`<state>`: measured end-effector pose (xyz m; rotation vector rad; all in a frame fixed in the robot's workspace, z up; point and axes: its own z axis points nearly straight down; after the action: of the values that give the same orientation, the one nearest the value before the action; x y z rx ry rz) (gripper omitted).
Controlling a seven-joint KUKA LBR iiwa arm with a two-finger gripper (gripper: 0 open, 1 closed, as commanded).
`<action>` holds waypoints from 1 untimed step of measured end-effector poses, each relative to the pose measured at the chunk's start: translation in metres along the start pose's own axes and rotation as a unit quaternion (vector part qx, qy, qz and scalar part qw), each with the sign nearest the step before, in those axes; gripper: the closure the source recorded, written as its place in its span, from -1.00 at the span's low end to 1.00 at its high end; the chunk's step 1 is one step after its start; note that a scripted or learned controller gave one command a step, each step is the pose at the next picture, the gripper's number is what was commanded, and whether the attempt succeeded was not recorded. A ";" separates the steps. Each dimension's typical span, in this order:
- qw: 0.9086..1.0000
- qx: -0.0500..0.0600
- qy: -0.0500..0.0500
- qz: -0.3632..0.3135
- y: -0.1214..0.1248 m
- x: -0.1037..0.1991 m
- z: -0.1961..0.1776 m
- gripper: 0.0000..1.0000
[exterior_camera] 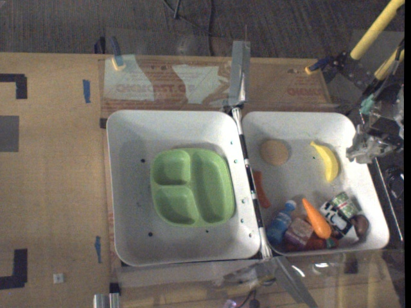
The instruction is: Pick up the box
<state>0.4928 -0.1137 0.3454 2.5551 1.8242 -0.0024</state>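
Basically nothing done yet: your end effector (366, 147) sits at the right bin's (302, 122) right rim, its opening can't be told, nothing visibly held. Box (339, 212) lies below-left of it among carrot (316, 218) and bottle (281, 222); reach, grasp, lift all remain.

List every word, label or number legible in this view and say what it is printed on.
Red print on the cardboard sheet behind the left bin: too blurred and glared to read.
Red print on the cardboard behind the right bin: blurred, unreadable.
Black-and-white box: markings too small.
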 end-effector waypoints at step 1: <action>1.000 0.000 0.000 -0.001 0.000 0.001 0.000 -1.00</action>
<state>0.4929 -0.1128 0.3453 2.5541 1.8265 -0.0029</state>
